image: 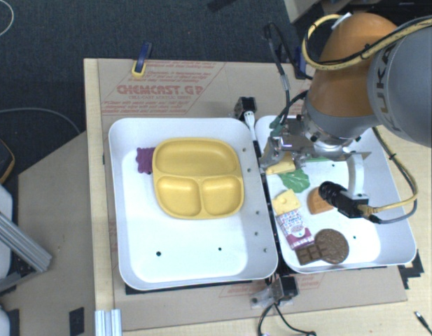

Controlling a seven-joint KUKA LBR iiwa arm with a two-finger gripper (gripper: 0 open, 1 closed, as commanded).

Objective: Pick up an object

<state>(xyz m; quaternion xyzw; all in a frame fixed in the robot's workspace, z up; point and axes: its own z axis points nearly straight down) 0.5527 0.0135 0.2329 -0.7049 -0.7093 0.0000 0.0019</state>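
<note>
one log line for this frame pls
arm: over right bin | gripper: low by yellow piece, green piece | grasp: unconfirmed | left bin: yellow tray

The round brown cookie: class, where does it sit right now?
The round brown cookie lies in the right bin, near its front edge, beside the pink packet and below the orange piece.

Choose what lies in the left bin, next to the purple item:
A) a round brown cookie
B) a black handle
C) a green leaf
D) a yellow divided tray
D: the yellow divided tray rests in the left bin, touching the purple item.
</note>
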